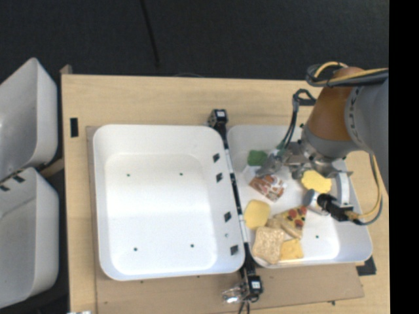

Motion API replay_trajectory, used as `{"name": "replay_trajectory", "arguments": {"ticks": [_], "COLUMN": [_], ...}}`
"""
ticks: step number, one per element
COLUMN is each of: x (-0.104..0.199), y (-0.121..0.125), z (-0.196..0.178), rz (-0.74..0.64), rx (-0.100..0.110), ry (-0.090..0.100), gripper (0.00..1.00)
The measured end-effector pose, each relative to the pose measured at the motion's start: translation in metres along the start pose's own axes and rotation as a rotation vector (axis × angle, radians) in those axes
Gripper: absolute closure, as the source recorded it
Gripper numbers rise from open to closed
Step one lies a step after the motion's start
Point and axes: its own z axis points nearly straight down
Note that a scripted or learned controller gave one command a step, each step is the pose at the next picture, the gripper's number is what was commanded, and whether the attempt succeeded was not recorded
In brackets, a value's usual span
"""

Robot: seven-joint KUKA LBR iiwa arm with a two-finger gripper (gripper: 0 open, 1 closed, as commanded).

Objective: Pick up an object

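Two white bins are being shown: the left bin (160, 201) bare, the right bin (350, 241) carrying seven toy foods. One green piece (257, 157) is lying at ten o'clock, one wrapped snack (268, 186) beside it, three yellow pieces (316, 180) (256, 213) (292, 249), one pizza slice (295, 218) pointing toward one o'clock, and one cracker (268, 243) at seven o'clock. The arm (340, 113) is being reached in from three o'clock, bent down over the bin. The gripper's (296, 165) opening cannot be told.

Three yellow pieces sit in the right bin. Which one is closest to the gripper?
The yellow piece by the gripper, at the bin's far right. The round yellow one and the small yellow wedge lie lower down, nearer the bin's front.
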Motion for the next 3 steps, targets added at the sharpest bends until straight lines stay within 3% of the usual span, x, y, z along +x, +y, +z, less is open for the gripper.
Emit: {"name": "replay_trajectory", "arguments": {"ticks": [1,2,3], "x": [0.036,0.034,0.038], "y": [0.017,0.02,0.001], "z": [0.009,0.008,0.008], "rz": [-0.003,0.001,0.003], "rx": [-0.003,-0.009,-0.016], "ry": [-0.005,-0.001,-0.003], "gripper": [0.0,0.0,0.0]}}
